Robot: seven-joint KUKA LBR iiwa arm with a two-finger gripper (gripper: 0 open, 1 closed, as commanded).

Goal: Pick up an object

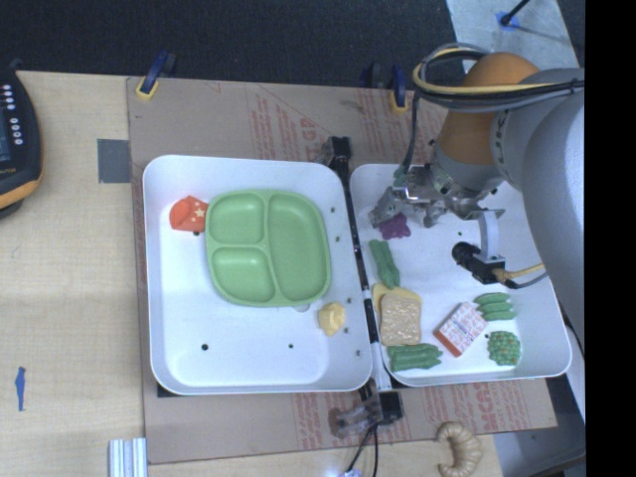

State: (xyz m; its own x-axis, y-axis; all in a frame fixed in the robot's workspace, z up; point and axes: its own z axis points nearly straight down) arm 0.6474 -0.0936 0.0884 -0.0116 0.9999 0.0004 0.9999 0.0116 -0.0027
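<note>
Two white bins side by side. Left bin (pixel 159 266): a green divided plate (pixel 268 246) fills most of it, three compartments, nothing in them. A red piece (pixel 187 214) touches the plate's left edge near the bin's far left corner. A small yellow piece (pixel 331 317) lies just off the plate's near right corner.

Right bin (pixel 542 370): my arm (pixel 537 157) comes in from the right over its far half, orange band up top. My gripper (pixel 405 215) hangs low at the bin's far left corner; jaws spread or pressed together, cannot tell from this angle, and I see nothing pinched. Pickable things all lie loose. A tan bread slice (pixel 400 318) is at the left wall. A red-and-white packet (pixel 461 328) lies mid bin. A green bean bundle (pixel 414 357) is along the near wall, just under the bread. A long green pod (pixel 384 262) lies by the left wall. Green pods (pixel 494 305) are right of the packet, with a round bumpy green piece (pixel 504 347) near them. A purple piece (pixel 397 228) sits just beside the gripper, on its near side; contact unclear.

Surface: the wooden counter (pixel 70 316) carries a brown cardboard sheet (pixel 248 107) under both bins. Blue clamps (pixel 398 85) hold its far edge. A black handset (pixel 15 137) with buttons pokes in at the left edge. Grey tape patch (pixel 112 160) beside the sheet. A tan curled thing (pixel 459 447) lies at the near edge. Beyond the counter, dark floor (pixel 248 8).
</note>
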